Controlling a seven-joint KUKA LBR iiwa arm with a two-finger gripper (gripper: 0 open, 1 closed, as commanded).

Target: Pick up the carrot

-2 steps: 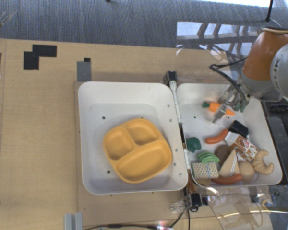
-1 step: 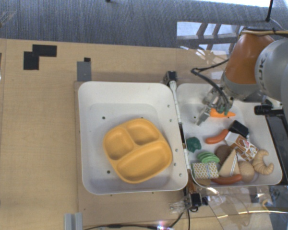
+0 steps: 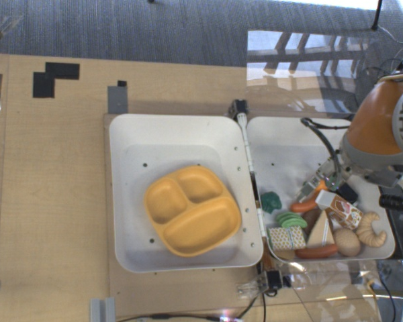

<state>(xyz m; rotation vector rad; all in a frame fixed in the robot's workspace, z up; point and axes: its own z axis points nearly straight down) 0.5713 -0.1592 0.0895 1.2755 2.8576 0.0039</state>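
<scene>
The pincer [image 3: 324, 180] hung low in the right bin [image 3: 282, 139]; its opening could not be judged. The carrot [image 3: 310, 204], apparently the orange piece just below it, lay among crowded toy food. A short, vertical descent was advisable, avoiding the carton [image 3: 342, 210] and green slices [image 3: 290, 219].

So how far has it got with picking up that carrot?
Nothing looks finished yet. The grey arm's gripper is down in the right-hand white bin, right at the small orange carrot, which lies among the toy food. Whether it has a hold is unclear. Gripping and lifting the carrot remain.
</scene>
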